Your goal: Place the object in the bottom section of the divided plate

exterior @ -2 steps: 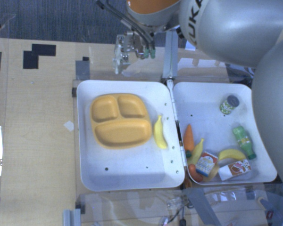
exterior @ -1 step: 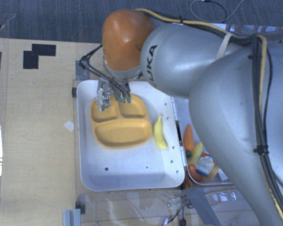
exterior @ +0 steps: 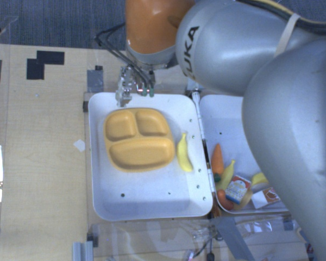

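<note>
White bin (exterior: 146,200), divided plate (exterior: 139,139), banana (exterior: 184,153) beside

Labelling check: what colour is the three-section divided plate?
Yellow-orange divided plate, clearest in the camera view.

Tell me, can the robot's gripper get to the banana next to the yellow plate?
Probably yes. The banana lies bare on the white bin floor, right of the divided plate, with nothing on top. The gripper sits at the bin's far rim.
</note>
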### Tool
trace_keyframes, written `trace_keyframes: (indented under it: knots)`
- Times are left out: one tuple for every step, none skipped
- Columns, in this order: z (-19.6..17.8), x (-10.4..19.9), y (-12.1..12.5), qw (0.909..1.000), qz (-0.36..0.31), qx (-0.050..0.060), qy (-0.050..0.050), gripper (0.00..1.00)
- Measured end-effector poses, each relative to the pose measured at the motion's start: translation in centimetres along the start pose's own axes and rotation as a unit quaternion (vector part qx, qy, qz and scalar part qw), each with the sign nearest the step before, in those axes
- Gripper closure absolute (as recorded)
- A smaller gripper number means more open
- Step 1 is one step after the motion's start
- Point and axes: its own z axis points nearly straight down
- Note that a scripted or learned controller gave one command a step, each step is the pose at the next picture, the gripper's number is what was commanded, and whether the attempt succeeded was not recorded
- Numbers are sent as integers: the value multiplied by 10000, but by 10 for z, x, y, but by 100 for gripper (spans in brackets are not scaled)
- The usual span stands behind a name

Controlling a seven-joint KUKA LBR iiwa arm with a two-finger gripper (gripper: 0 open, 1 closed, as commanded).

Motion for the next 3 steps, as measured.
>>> trace_keyframes:
  knots:
    - [-25,0,-3,9998,214,1,8,100]
    - [-64,1,-4,9950,999,7,8,100]
    - [-127,4,2,9999,-164,3,0,100]
